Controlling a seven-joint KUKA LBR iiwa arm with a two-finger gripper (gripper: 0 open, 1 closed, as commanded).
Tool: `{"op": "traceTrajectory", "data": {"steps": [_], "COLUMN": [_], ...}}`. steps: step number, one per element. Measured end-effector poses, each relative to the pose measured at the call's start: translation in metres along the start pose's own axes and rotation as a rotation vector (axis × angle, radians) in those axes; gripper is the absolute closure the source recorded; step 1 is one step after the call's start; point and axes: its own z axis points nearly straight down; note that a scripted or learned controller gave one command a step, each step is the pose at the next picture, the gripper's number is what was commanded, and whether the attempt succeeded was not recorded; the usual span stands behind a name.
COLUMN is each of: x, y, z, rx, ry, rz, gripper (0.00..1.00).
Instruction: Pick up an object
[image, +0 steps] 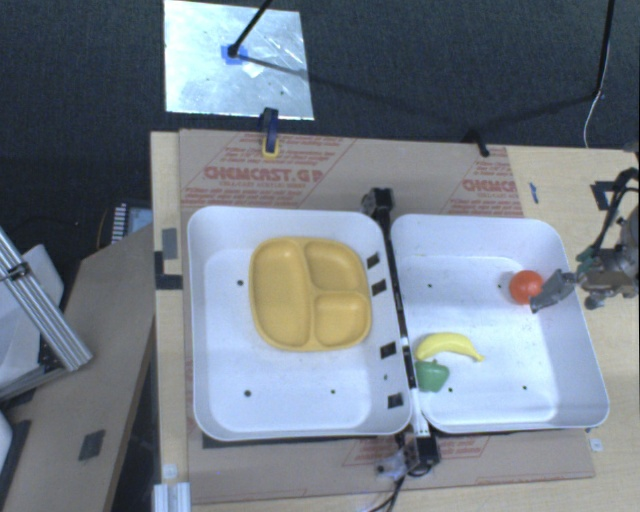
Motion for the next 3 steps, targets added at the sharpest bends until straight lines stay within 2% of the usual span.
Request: {"op": "traceTrajectory", "data": {"steps": [1, 2, 3], "x": [0.001, 0.009, 0.003], "y": [0.003, 0.008, 0.003], "z": [-0.007, 0.051, 0.110], "rx": [-0.012, -0.010, -0.009], "ry": [-0.003, -0.002, -0.002], "rz": [-0.004, -0.003, -0.001], "gripper": [0.00, 0.00, 0.00]}}
